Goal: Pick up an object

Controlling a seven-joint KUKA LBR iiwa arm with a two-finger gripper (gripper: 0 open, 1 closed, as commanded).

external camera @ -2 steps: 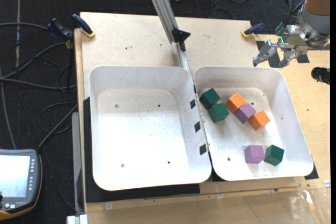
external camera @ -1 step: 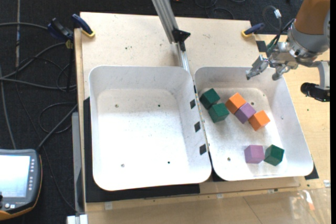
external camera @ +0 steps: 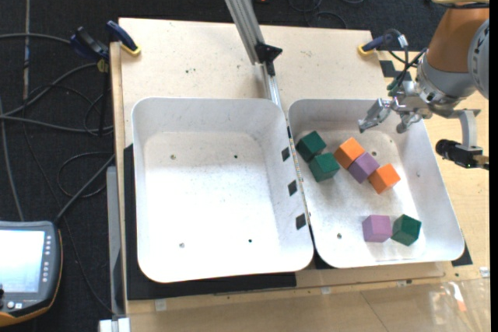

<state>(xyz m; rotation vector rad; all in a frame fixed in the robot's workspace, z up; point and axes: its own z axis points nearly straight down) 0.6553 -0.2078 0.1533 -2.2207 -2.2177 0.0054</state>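
Several small blocks lie in the right bin (external camera: 443,198). Two green blocks (external camera: 311,144) (external camera: 324,166) sit near its left wall. Beside them an orange block (external camera: 351,149), a purple block (external camera: 362,166) and a second orange block (external camera: 384,178) form a diagonal row. A purple block (external camera: 377,228) and a green block (external camera: 406,229) rest side by side near the front. My gripper (external camera: 388,120) hangs over the bin's far right part, above and behind the orange block. It is open, with nothing between its fingers.
The left bin (external camera: 140,167) adjoins the right one. A slanted metal pole (external camera: 237,0) rises from between the bins at the back. Clamps (external camera: 124,39) (external camera: 381,43) sit on the bench's far corners. A pendant (external camera: 27,268) lies at the lower left.
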